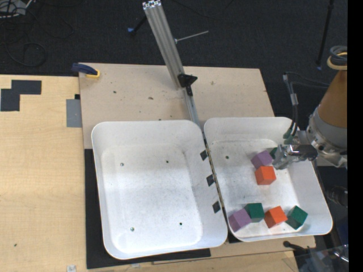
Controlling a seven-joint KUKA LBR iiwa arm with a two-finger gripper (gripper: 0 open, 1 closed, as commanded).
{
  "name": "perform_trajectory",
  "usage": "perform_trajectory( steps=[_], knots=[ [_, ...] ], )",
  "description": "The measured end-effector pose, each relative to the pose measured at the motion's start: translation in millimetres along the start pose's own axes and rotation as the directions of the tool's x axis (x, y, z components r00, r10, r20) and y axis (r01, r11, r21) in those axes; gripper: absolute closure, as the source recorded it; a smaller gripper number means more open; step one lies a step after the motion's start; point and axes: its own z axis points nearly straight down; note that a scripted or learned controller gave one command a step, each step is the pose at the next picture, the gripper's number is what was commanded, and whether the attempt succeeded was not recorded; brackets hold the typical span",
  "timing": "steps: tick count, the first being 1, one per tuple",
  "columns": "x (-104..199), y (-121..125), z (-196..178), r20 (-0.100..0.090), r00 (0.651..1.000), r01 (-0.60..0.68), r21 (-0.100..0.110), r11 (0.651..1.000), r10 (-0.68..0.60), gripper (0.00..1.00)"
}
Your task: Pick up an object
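Arm (334,115) enters frame from 3 o'clock, orange band uppermost at the edge, grey wrist angled down toward 8 o'clock, gripper (282,157) low at the end of it (finger detail too blurred to read).

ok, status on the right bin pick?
End effector low in right bin, beside purple cube. Nothing seen gripped. Orange cube touching the purple one, crowding it.

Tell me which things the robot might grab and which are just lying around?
Might grab: purple block, orange block, purple block, green block, orange block, green block, near the gripper.

Lying around: left bin, aluminium bar, blue clamp.
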Motion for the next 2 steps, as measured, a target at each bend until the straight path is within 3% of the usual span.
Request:
perform_trajectory(
  steps=[2],
  knots=[
    [88,4,20,-0.002,1.0,0.002,0.007,1.0,-0.002,1.0]
  ],
)
